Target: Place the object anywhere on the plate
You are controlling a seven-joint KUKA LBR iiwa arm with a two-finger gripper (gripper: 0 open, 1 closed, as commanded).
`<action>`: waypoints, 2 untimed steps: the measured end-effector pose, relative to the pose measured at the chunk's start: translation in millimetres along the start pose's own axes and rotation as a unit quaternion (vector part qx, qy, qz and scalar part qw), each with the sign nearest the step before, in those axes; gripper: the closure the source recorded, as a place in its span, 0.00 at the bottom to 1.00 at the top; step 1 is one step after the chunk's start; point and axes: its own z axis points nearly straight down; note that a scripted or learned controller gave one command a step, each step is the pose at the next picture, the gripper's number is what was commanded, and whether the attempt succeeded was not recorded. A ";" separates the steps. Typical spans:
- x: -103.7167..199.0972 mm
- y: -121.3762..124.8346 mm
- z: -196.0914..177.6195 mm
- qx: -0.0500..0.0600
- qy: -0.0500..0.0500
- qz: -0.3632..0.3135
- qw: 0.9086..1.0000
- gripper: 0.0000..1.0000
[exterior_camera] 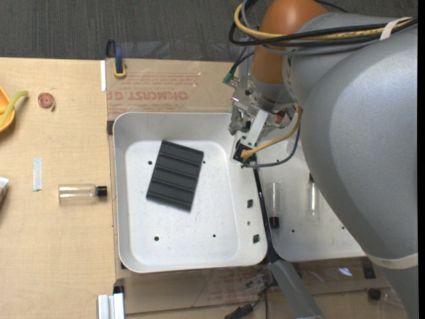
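Pincer [247, 130] closure cannot be told; it is seen up and to the right of the black ribbed plate [175, 175], over the far corner of the left bin [192, 238], and nothing is seen held in it. Nothing is laid on the plate. A clear vial [273, 205], taken to be the object, is seen lying to the plate's right in the right bin [319, 238], so pickup and placement are judged still to be done.

The arm [358, 125] hides most of the right bin [299, 239]. An orange object [5, 111] is cut off at the left edge. The tool [244, 128] is too cluttered to read; a reddish disc [45, 100] on the surface [60, 244] is too small to identify.
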 end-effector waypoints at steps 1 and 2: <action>26.5 -32.5 5.4 0.001 0.000 -0.054 0.999 1.00; 61.2 -9.9 -21.2 0.000 0.001 -0.047 0.999 1.00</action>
